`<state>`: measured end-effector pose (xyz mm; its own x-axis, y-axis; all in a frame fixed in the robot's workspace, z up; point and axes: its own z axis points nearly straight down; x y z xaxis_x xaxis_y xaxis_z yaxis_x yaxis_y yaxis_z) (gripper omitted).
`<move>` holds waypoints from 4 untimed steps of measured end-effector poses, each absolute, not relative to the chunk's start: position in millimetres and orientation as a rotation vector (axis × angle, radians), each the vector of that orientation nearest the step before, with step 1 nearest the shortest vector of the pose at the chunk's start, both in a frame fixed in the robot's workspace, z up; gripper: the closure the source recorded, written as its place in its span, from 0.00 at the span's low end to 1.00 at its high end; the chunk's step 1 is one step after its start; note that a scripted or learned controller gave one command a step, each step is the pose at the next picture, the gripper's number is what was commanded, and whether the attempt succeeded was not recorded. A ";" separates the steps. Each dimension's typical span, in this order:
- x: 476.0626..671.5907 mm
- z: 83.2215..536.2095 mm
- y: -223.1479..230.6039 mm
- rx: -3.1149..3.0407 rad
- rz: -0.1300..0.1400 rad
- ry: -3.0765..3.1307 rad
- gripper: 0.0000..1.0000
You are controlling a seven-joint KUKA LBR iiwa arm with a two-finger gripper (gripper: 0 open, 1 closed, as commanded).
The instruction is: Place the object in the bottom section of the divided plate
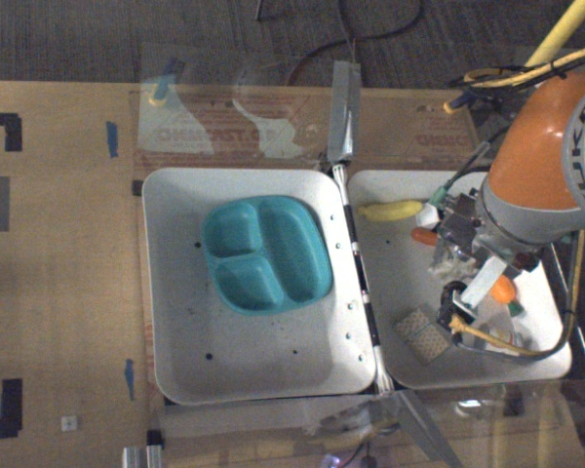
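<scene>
The teal divided plate [268, 253] sat in the left bin [175, 339]. The gripper [448, 253] hung over the right bin [400, 281], near a banana [391, 210] and an orange ball [504, 290]; its grip state could not be determined.

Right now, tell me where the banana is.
The banana lies in the upper-left corner of the right bin, close to the wall it shares with the left bin holding the teal divided plate.

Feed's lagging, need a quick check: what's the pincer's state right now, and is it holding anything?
Pincer: cannot be told from this view; it hangs low over the right bin.
</scene>
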<state>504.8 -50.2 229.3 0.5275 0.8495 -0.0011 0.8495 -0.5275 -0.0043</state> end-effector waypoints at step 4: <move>479.0 136.2 210.0 -1.821 0.003 -2.557 1.00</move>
<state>479.0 210.0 136.2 -0.3268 0.9451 0.0011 0.9451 0.3268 -0.0031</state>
